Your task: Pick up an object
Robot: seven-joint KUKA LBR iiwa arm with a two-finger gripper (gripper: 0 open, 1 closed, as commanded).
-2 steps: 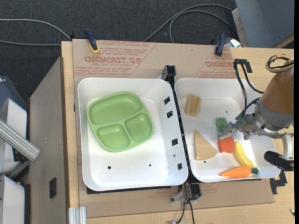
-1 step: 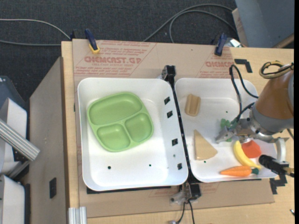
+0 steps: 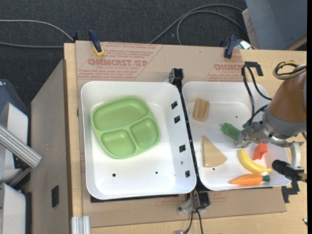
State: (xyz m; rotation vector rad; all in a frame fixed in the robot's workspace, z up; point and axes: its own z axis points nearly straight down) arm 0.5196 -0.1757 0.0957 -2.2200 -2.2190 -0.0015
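Since the claw [image 3: 242, 139] hovers beside the green leafy toy [image 3: 230, 129], its grip state unclear, descend centred, perhaps nudging left.

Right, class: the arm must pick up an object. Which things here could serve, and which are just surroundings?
Could be picked:
banana
carrot
green toy
tan wedge
tan block
small red piece

Surroundings:
green divided plate
blue clamps
cables
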